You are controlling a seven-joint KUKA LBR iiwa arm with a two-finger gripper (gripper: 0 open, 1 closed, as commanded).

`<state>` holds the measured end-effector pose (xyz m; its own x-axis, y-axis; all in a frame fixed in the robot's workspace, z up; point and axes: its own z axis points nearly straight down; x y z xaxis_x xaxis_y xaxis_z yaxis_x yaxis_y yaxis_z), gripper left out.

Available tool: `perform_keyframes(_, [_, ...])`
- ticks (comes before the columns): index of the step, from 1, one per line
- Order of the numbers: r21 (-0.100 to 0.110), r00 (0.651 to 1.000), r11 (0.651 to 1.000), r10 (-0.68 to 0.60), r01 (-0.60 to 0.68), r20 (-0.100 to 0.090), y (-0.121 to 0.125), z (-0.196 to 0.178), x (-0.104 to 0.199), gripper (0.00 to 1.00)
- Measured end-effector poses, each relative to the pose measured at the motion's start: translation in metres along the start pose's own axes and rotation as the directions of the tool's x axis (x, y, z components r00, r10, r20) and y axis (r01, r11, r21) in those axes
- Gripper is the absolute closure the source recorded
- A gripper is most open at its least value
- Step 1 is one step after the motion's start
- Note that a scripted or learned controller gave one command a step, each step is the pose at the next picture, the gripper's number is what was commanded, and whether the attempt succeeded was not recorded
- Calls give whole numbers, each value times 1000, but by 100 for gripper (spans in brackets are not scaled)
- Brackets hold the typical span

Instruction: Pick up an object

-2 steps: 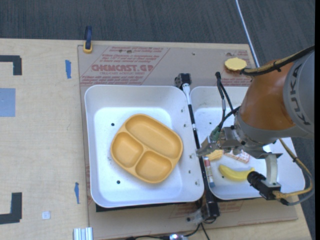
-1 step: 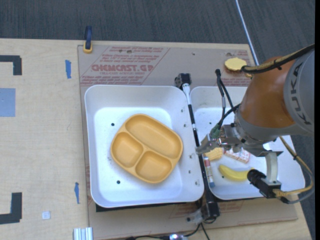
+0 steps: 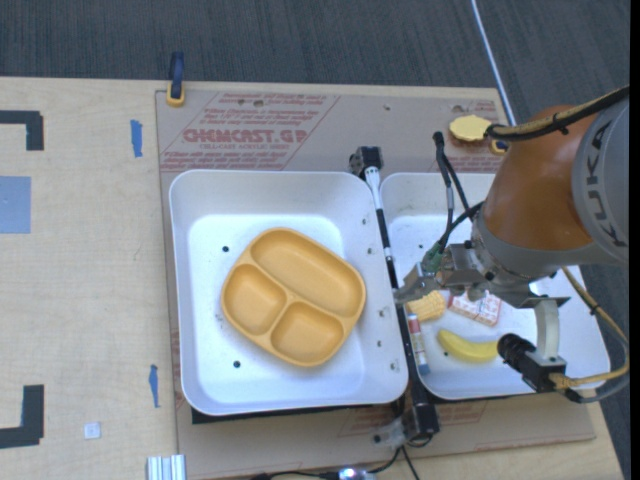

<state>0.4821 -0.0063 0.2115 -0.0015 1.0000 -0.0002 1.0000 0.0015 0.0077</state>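
Near edge of right bin [image 3: 560, 383]: banana [image 3: 468, 347] and a marker [image 3: 416, 346] by the divider. Just past them a corn cob [image 3: 428, 307] and red-white packet [image 3: 474, 311], partly under the arm [image 3: 545, 203]. Gripper [image 3: 450, 273] sits w/ wrist covering it, so can't tell its state or any hold. Left bin [image 3: 190, 268] has a yellow divided tray [image 3: 292, 296].

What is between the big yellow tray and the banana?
In the camera view, the bins' white rims and a marker pen lie between the divided yellow tray and the banana.
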Motion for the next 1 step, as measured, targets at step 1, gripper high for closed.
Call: perform_keyframes(1, [-4,1000,1000,-1,1,0,2,-10,0,100])
